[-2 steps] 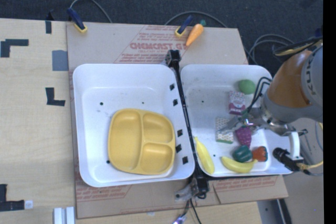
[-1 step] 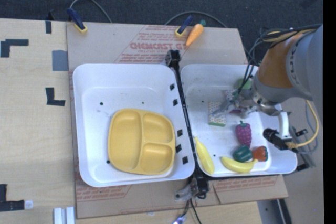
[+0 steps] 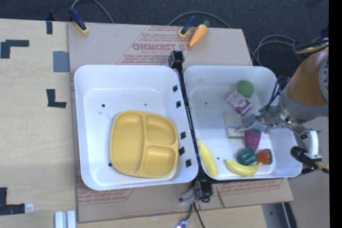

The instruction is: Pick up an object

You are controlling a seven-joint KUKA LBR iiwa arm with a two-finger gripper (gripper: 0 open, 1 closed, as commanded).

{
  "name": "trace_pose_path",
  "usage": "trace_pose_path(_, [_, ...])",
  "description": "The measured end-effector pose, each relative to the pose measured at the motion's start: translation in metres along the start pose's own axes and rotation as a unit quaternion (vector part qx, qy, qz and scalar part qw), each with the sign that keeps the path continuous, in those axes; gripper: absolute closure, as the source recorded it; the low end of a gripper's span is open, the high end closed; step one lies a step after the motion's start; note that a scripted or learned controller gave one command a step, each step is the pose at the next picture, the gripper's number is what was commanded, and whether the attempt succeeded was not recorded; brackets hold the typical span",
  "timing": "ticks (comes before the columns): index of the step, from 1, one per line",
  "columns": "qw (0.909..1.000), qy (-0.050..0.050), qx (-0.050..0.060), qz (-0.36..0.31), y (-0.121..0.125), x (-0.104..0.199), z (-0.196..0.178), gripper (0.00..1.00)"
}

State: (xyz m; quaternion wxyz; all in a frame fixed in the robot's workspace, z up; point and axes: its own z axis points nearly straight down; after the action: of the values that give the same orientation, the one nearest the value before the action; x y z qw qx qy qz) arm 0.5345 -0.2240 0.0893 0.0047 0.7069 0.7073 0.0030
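Presently, the gripper (image 3: 255, 124) is positioned low in the right bin (image 3: 214, 80), just above the purple object (image 3: 252, 139); its state cannot be told.

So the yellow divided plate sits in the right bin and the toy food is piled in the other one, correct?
Not quite. The camera view shows the yellow divided plate in the left bin, not the right one. The toy food, including a banana, lies in the other bin, the right bin.

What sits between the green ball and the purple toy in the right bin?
In the camera view, two small packets: one just below the green ball, another left of the purple toy.
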Motion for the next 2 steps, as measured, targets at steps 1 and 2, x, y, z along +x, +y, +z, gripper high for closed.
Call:
trace_pose_path(1, [1.0000,0.001,0.001,0.000,-0.048,0.064,0.000,0.00])
trace_pose_path(2, [1.0000,0.003,0.001,-0.001,-0.047,0.066,-0.010,1.00])
